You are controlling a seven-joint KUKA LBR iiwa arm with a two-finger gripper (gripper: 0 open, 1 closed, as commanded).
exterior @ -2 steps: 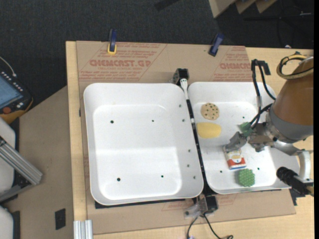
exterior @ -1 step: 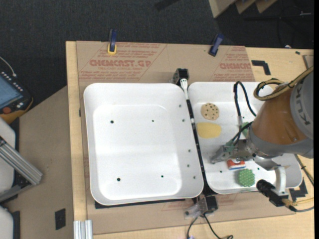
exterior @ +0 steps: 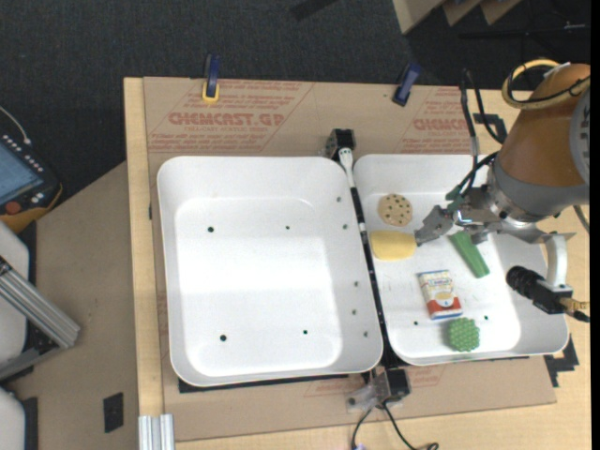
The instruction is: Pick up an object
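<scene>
- Yellow block near the left wall of the right bin, lying flat, just below a cookie; likely the object to pick, being nearest the tool
- Gripper low over the bin, just right of the block, tip slanted toward it; whether touching or a little apart, cannot tell
- Width of the pincer: cannot tell, seen too small and against grey metal; nothing seen held in it
- Judged as an approach, with the grasp not yet made
- Green marker lying aslant under the wrist, close enough to be knocked on a descent
- Red and white box flat in the middle of the bin, green ball beside the front rim; both apart from the block, so no crowding there
- Loosely scattered, probably to leave room for a grasp around each piece
- Arm reaching in from the right, bent over the bin's far corner to bring the tool down at a slant
- Left bin alongside, rims meeting, perhaps meant as the drop place
- Both bins on a brown board, held by blue clamps at the back edge, presumably against sliding
</scene>
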